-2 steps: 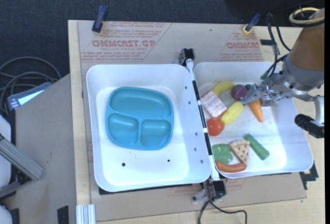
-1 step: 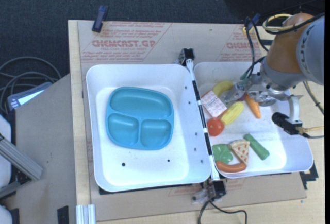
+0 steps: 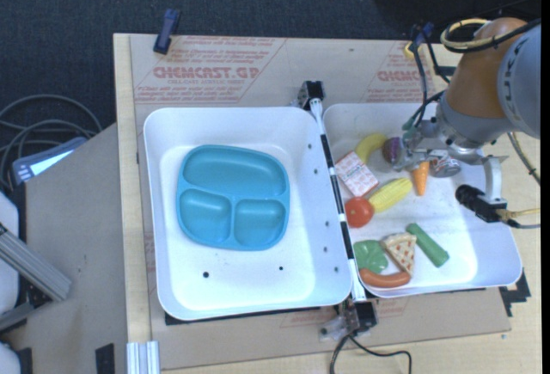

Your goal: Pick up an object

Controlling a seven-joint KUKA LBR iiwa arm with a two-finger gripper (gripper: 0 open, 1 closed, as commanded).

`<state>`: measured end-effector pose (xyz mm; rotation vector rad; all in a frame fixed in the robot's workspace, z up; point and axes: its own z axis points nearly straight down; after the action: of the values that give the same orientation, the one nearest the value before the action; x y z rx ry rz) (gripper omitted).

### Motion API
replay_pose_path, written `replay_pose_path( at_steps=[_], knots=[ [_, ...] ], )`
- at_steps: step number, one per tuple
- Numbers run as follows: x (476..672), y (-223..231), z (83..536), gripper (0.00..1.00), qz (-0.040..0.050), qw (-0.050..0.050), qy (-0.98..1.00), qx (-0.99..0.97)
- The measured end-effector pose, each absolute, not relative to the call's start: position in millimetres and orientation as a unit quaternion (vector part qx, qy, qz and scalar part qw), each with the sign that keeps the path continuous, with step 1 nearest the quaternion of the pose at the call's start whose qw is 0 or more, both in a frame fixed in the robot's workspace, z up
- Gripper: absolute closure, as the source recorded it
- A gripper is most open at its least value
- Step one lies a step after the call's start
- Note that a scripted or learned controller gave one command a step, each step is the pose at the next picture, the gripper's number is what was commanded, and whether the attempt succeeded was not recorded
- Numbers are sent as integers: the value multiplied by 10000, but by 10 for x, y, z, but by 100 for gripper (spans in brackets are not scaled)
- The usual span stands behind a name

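The fingers (image 3: 421,159) sit low over the far part of the right bin (image 3: 503,265), just above the carrot (image 3: 420,178); you cannot tell how far apart they stand, nor whether they grip anything. The arm (image 3: 485,80) enters from the right. In the right bin you see a banana (image 3: 370,145) and a purple item (image 3: 394,150) just left of the fingers, a packet (image 3: 356,174), a corn cob (image 3: 389,192), a tomato (image 3: 359,211), a green pepper (image 3: 371,254), a pizza slice (image 3: 400,250), a cucumber (image 3: 427,244) and a sausage (image 3: 385,279) nearest you. The left bin (image 3: 163,192) holds a blue tray (image 3: 232,196). Both bins rest on the worktop (image 3: 258,63).
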<state>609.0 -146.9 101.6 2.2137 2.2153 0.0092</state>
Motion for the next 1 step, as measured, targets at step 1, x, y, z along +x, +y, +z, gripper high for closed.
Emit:
replay_pose_path(
  at_steps=[1],
  knots=[
    [6091, -1466, 1016, 0, 31, 47, 7073, 7069]
  ],
)
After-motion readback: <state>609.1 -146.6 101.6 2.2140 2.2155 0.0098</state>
